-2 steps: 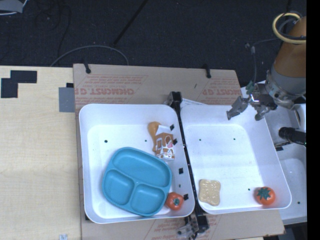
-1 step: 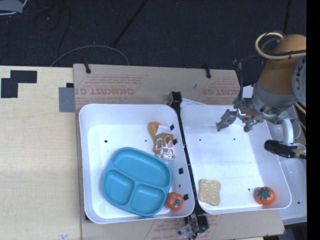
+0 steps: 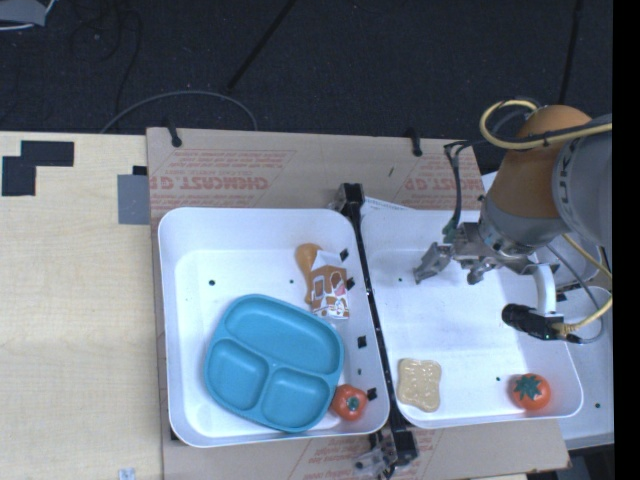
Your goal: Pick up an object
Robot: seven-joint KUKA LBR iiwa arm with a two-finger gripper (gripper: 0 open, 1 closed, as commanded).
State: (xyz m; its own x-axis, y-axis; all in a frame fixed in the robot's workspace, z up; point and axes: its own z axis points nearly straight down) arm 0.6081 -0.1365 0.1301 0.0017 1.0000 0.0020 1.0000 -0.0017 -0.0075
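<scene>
Gripper (image 3: 455, 265) sits over the right bin (image 3: 560, 413), near its upper middle, and from my feed its two dark fingers (image 3: 432, 264) look spread apart with nothing between them — white bin floor shows under the gap. I see the grey arm (image 3: 585, 183) coming in from the right with its orange band (image 3: 535, 173) above the wrist, cables looping around it.

Nothing is picked up; the candidates all lie on the bin floors. In the right bin I count two: a pale, flat cookie-like piece (image 3: 419, 383) near the lower left corner, and a red tomato (image 3: 529, 391) near the lower right corner; both are well apart from the gripper.

In the left bin (image 3: 185, 238) a blue divided plate (image 3: 273, 363) lies tilted across the lower middle; a second small tomato (image 3: 349, 402) sits just beside its lower right edge, close to the divider between the bins; above the plate I see a tan, brownish item (image 3: 308, 258) touching a small white printed packet (image 3: 329, 294) — I cannot tell what either one is.
</scene>
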